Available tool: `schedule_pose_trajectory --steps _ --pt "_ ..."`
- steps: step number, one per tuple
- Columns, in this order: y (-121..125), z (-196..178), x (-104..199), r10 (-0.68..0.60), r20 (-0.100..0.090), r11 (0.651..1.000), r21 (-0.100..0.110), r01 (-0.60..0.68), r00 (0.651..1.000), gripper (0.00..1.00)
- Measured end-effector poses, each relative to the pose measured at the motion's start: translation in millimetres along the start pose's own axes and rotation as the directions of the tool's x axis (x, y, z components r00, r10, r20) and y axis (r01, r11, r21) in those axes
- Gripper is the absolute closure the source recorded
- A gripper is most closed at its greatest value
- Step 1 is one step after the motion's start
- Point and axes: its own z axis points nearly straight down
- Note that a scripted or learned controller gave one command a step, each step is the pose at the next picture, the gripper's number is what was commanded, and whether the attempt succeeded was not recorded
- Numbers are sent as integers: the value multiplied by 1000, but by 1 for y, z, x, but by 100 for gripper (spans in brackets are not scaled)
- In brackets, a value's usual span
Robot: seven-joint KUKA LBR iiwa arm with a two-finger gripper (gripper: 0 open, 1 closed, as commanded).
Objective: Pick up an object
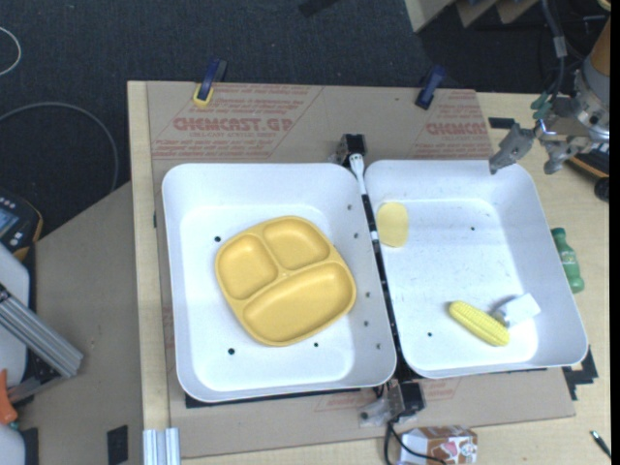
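The tool hangs over the right bin's far corner, fingers spread, holding nothing. The corn cob lies in that bin, near its front. The worktop reads "CHEMCAST GP".

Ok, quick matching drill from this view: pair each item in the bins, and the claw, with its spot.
Items:
1. divided yellow plate
2. corn cob
3. pale yellow disc
4. claw

Places:
A. right bin, near its left wall
B. above the right bin's far right corner
C. middle of the left bin
D. right bin, front right area

Pairs: 1-C, 2-D, 3-A, 4-B
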Motion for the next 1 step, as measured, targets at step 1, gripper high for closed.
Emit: schedule_pose_trajectory --steps 1 --pt "-5 -174 59 -7 4 1000 -23 7 1000 0"
